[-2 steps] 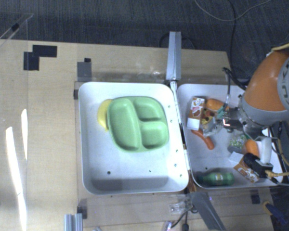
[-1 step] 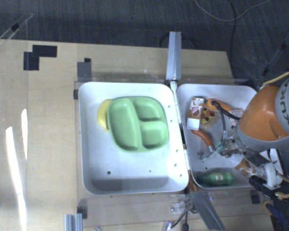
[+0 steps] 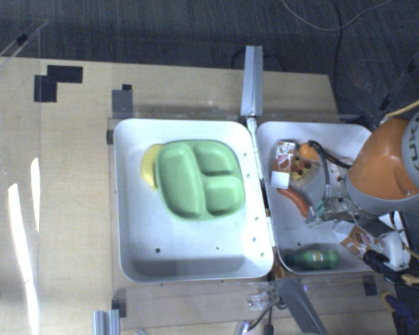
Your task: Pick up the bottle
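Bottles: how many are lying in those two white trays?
1. A green bottle lies on its side along the near edge of the right bin. The arm covers part of that bin, so another could be hidden beneath it.

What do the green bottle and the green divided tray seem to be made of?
The bottle, lying on its side in the right bin, looks like glossy translucent plastic: it carries bright highlights. It could be glass. The divided tray in the left bin looks like matte molded plastic: soft rounded compartments, even pale green, no sharp reflections.
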You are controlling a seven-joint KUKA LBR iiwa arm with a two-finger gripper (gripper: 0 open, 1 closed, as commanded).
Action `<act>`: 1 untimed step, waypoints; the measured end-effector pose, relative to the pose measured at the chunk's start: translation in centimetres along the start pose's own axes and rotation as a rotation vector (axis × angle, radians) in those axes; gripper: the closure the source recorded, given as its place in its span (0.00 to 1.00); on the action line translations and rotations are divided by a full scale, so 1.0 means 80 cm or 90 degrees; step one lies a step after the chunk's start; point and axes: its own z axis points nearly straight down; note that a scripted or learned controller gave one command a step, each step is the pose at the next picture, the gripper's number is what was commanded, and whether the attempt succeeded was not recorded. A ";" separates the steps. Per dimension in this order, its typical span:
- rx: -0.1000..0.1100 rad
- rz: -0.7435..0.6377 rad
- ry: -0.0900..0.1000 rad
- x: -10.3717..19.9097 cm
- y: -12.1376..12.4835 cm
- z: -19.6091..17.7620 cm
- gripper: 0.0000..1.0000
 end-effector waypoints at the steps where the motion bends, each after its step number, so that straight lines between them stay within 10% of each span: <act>1: 0.000 0.000 0.000 0.000 0.000 0.000 0.00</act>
